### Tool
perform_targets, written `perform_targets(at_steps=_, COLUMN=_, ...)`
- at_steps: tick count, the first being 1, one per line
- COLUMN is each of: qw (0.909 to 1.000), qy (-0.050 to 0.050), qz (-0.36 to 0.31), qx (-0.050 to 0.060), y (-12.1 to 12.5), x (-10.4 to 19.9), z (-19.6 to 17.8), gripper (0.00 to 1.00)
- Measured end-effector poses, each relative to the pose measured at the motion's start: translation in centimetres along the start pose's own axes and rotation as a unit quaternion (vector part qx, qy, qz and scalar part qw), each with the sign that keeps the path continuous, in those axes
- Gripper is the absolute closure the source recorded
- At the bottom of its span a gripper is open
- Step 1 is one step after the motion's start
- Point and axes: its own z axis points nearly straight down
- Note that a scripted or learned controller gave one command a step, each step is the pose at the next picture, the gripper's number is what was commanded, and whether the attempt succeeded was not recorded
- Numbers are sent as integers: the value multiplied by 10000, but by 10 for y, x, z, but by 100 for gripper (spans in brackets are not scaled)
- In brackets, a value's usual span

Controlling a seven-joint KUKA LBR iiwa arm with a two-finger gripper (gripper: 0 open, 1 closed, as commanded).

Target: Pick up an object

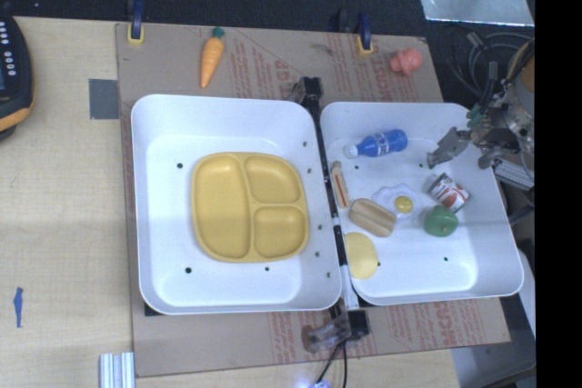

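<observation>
The right bin (482,273) holds a blue bottle (380,144), a red and white can (447,192), a green ball-like toy (441,222), a fried egg toy (396,200), a tan bun (373,216) and a yellow lemon-like piece (361,254). A hot dog (339,186) lies along its left rim. My gripper (466,154) hovers at the bin's upper right, just above the can, open with its fingers spread and nothing between them.
The left bin (164,277) carries a yellow divided plate (250,204). A toy carrot (211,57) and a pink toy (406,61) lie on the board behind the bins. Cables crowd the far right (491,59).
</observation>
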Motion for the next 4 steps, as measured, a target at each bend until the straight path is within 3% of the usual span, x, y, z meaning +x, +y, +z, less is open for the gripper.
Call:
perform_targets(at_steps=1, qw=9999, qy=-58, qz=-12, qx=-140, y=-9, x=-30, z=109, gripper=0)
perform_targets(at_steps=2, qw=9997, qy=-124, qz=7, qx=-191, y=-17, x=-23, z=120, gripper=0)
perform_targets(at_steps=3, qw=9996, qy=-147, qz=3, qx=-249, y=-14, x=-25, z=105, gripper=100)
perform_targets(at_steps=4, qw=10000, qy=9, qz=-16, qx=-19, y=-27, x=43, z=25, gripper=100)
